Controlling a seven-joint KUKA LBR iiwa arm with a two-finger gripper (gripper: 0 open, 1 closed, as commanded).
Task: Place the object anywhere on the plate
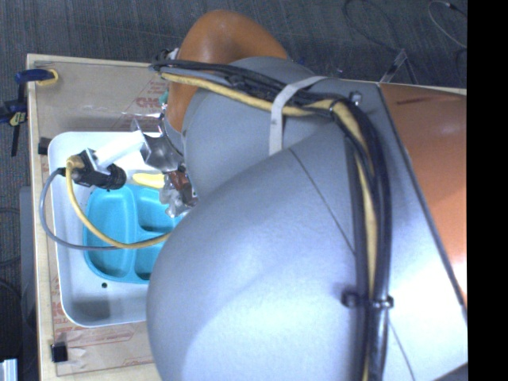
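plate (119,221) in bin (79,308), arm (317,236) bent above

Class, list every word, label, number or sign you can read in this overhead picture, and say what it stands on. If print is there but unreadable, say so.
None can be read.
Red print on the bench liner below the white bin: too blurred to read.
Red print on the liner above the bin, near the arm: also too blurred.
The blue plate bears no text.
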